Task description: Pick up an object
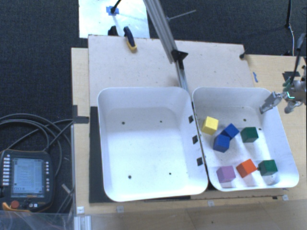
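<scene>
The right bin (286, 153) holds several cubes. A yellow cube (209, 125) lies near its left wall, with two blue cubes (231, 130) (221, 143) touching each other just right of it. A dark green cube (249, 134) sits further right. Along the near side are a purple cube (225, 174), an orange cube (246, 167) and a second green cube (267, 167). My gripper (279, 106) hangs over the bin's far right corner, above and right of the cubes. It is open, with nothing between its fingers (267, 104).
The left bin (101, 128) stands beside the right one. A slanted metal rail (160, 23) runs down to the gap between the bins. A teach pendant (25, 178) with cables lies at the far left. A small yellow and blue clamp (129, 38) rests on the board behind.
</scene>
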Controlling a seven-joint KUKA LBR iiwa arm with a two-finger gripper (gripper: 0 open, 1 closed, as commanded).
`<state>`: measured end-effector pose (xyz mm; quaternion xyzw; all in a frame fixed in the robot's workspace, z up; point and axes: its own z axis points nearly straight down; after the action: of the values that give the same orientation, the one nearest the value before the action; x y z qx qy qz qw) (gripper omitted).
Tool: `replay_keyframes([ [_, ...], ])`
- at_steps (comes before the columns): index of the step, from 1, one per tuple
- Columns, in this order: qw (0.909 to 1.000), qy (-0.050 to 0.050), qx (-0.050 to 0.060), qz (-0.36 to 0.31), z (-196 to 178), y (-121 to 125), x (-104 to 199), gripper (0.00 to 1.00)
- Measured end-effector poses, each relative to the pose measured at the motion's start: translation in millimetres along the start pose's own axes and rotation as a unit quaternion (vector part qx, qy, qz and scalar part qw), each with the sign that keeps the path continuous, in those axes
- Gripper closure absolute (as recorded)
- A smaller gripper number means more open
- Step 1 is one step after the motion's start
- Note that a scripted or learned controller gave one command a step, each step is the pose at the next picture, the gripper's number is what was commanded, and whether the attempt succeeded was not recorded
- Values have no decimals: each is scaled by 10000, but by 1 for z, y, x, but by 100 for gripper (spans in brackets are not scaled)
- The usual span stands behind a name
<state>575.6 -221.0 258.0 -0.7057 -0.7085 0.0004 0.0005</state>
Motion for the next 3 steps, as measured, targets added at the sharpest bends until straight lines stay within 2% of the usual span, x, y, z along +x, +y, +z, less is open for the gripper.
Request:
replay_keyframes([
  [1, 10000, -6, -14, -8, -2, 1, 0, 0],
  [3, 10000, 3, 9, 4, 119, 7, 8, 0],
])
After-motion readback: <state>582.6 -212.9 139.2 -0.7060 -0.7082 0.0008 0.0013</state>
